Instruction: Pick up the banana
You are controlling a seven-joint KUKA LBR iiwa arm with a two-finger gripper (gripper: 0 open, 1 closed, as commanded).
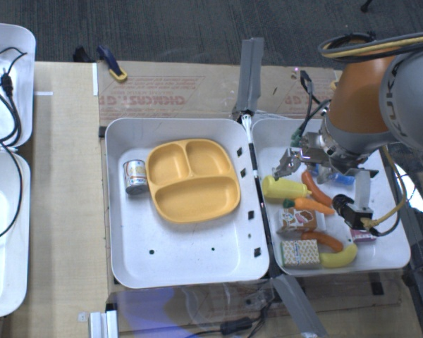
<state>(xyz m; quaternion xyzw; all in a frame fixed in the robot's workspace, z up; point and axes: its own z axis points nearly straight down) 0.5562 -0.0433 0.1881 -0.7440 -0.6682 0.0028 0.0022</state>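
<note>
The banana (340, 257) is yellow and lies along the front wall of the right bin (402, 248), next to a tan cracker box (300, 253). My gripper (289, 166) hangs over the back left part of that bin, just above a yellow bottle (285, 188). It stands open with nothing between its fingers. The banana is well in front of it and to the right, with no contact between them.
Around the bottle lie orange carrots (316, 190), a snack packet (298, 220) and an orange sausage-like piece (326, 241). A blue item (345, 179) is half hidden under the wrist. The left bin (120, 224) holds a yellow divided plate (194, 179) and a small can (135, 177).
</note>
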